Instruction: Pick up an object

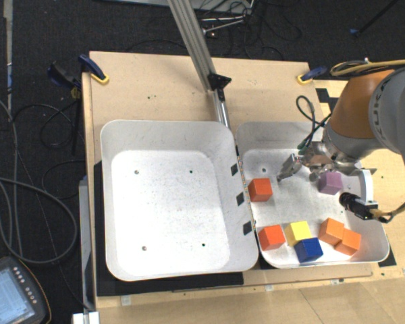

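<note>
Reaching in from the right, the grey arm with its orange band (361, 106) carries the two-finger gripper (291, 168) low over the right-hand shallow white bin (256, 137). Whether the gripper is parted or closed cannot be told, and nothing can be seen held in it. A dark pointed part of the tool slants down and left, toward the small orange cube (260, 190) that lies near it but apart, close to the bin's left wall. That cube sits flat, its edges turned slightly off the bin's sides; being a cube, it has no clear long axis.

Just right of the tool, partly under the wrist, sits a pale purple block (331, 182). Along the bin's near edge lie a second orange cube (272, 236), a yellow cube (299, 231) touching a blue cube (309, 249), and two orange blocks (341, 235) pressed together at the right. The left-hand white bin (169, 194) lies alongside, and a metal pole (192, 36) slants across the wooden bench (263, 79).
</note>
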Available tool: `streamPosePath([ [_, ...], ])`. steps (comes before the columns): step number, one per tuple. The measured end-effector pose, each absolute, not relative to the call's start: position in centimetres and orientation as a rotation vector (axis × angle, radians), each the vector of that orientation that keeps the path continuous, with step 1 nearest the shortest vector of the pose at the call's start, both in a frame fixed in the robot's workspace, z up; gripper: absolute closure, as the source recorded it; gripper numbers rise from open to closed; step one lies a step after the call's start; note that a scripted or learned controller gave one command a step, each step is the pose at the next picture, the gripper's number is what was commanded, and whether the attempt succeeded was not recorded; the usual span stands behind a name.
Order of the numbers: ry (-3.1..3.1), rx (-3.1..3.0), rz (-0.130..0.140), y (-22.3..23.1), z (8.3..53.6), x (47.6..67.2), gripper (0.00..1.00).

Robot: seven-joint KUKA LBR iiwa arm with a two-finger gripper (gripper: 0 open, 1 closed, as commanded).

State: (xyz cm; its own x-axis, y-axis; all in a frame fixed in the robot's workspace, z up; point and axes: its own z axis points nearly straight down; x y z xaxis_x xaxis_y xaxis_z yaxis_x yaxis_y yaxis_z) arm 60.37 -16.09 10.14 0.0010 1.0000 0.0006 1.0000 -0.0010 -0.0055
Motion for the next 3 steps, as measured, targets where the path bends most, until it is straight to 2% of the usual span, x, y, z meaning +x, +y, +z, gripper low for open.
streamPosePath([
  [1, -2.222, -2.225, -0.002, -16.1, 11.5, 60.6, 1.0],
  [3, -2.229, -2.224, -0.006, -16.4, 21.3, 61.1, 1.0],
])
